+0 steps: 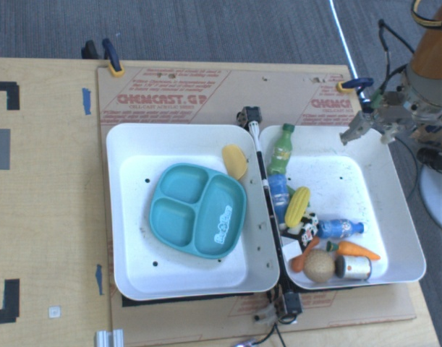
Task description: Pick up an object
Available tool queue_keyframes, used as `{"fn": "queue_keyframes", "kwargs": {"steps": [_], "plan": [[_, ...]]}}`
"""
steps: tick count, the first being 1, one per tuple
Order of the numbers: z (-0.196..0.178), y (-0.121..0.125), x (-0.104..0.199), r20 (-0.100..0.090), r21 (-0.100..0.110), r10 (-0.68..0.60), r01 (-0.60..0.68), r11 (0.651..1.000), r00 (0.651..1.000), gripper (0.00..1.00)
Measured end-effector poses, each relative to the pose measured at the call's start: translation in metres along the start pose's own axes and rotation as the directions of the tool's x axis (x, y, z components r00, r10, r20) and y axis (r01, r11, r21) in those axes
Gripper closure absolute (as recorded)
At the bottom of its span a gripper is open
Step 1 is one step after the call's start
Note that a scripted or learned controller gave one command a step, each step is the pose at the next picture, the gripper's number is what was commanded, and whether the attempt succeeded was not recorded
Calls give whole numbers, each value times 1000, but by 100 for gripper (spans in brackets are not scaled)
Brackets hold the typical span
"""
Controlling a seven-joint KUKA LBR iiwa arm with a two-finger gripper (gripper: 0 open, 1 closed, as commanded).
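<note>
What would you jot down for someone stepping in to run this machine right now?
Gripper: up over the far right corner of the right bin, nothing seen between its fingers; whether open or shut is unclear.

Right bin holds a green bottle, a corn cob, a small blue bottle, a carrot, a brownish ball and a silver can, mostly crowded at the near end.

Left bin holds a teal divided plate and a yellow piece by its far right side.

Done: nothing lifted yet. Left: go down, grasp one item, raise it.
</note>
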State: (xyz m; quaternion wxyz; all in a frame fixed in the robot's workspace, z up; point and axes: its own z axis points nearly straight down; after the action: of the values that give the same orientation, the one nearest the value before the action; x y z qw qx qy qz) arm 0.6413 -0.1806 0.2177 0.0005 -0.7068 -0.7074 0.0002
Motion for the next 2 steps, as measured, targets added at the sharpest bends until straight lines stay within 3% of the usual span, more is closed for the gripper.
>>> {"fn": "queue_keyframes", "kwargs": {"steps": [1, 2], "plan": [[60, -111, 37, 0, 1, 6, -6, 1000, 1000, 0], [116, -149, 53, 9, -21, -9, 10, 1000, 1000, 0]]}}
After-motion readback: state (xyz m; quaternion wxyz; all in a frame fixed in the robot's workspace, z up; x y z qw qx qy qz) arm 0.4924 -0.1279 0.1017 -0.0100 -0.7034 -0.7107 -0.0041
